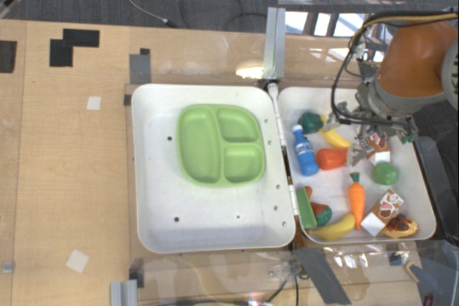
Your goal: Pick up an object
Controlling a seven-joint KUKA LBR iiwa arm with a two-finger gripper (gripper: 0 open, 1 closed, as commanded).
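Orange carrot (356, 198): our landmark, upright mid-bin.
Gripper (371, 142): above-right of carrot; grip state we cannot tell.
Advice: we descend centred on one item.

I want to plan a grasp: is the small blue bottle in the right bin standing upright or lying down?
Lying down. The blue bottle rests on its side on the right bin floor, white cap toward the far wall.

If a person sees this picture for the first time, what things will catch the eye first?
Probably the green divided plate, alone in the middle of the left bin. Next, the heap of bright toy food in the right bin: a blue bottle, an orange carrot and a yellow banana near the front. The arm's orange band hangs over that bin's far right corner.
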